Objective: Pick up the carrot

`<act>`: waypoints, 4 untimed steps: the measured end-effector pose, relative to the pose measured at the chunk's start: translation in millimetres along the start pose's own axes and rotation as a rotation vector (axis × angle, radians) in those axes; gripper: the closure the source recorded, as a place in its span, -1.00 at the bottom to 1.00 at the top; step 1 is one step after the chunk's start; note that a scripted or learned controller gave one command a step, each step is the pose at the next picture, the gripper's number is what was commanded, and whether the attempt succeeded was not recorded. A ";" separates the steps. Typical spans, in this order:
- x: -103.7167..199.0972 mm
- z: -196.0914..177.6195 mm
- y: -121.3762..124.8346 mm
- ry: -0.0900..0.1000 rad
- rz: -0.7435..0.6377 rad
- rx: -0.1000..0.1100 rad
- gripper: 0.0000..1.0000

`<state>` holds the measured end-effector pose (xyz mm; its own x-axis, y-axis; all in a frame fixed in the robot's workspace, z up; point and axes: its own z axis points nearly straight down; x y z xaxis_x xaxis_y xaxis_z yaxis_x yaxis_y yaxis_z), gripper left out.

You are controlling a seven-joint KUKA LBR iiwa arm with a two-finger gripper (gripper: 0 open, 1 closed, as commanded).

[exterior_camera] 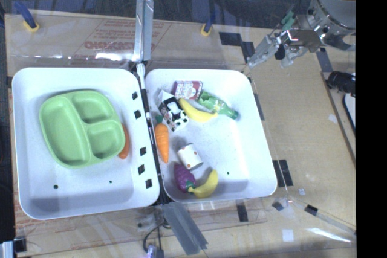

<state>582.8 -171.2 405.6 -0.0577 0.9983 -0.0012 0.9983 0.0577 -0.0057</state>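
The carrot (161,141) is orange with a green top. It lies lengthwise against the left wall of the right bin (257,148), top pointing to the back. My gripper (261,54) hangs above the bench outside the right bin's back right corner, well away from the carrot, with nothing seen in it.
The right bin also holds a black-and-white toy (173,112), a banana (196,112), a green bottle (219,105), a maroon carton (187,89), a white can (191,157), a purple item (183,177) and a second banana (207,184). In the left bin, a green divided plate (81,125) has a small orange item (124,145) beside it.
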 end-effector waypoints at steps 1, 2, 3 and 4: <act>-35.0 -35.2 -63.0 -0.002 -0.501 -0.004 -1.00; -34.4 115.4 -88.4 0.000 -0.648 -0.002 -1.00; -23.2 -35.4 -74.1 -0.004 -0.848 -0.005 -1.00; -22.1 172.3 -106.0 -0.001 -0.815 -0.005 -1.00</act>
<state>477.3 -199.6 233.9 -0.7659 0.6429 0.0011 0.6429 0.7659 -0.0010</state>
